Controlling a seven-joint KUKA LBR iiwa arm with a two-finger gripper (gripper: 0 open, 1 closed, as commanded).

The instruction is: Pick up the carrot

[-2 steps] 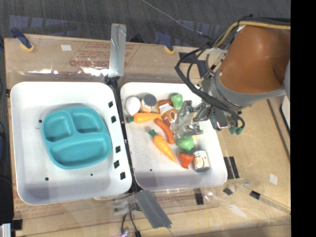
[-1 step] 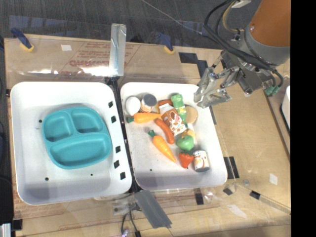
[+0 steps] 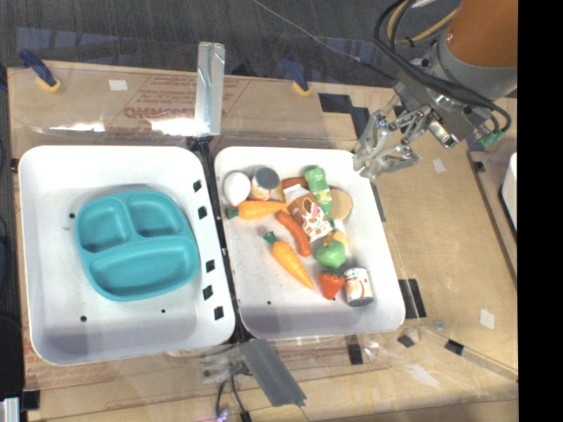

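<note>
The orange toy carrot (image 3: 291, 263) lies flat near the middle of the right-hand shallow white bin (image 3: 380, 299), its tapered tip aimed at the bin's front right corner and its blunt end, with a scrap of green, toward the back left. It looks smooth, hard and cone-shaped, so the fingers could slide off the taper if they close across the thin end.

Crowding is the main risk. A reddish toy sausage (image 3: 293, 232) lies just beside the carrot's blunt end, a green toy pepper (image 3: 331, 253) sits near its right flank, and a second orange piece (image 3: 259, 209) farther back could be mistaken for the target. A descent slightly off line would probably nudge or pinch a neighbour instead.

The gripper (image 3: 382, 154) hangs over the bin's back right corner, well apart from the carrot, carrying nothing; whether it is wide or narrow I cannot tell.
</note>
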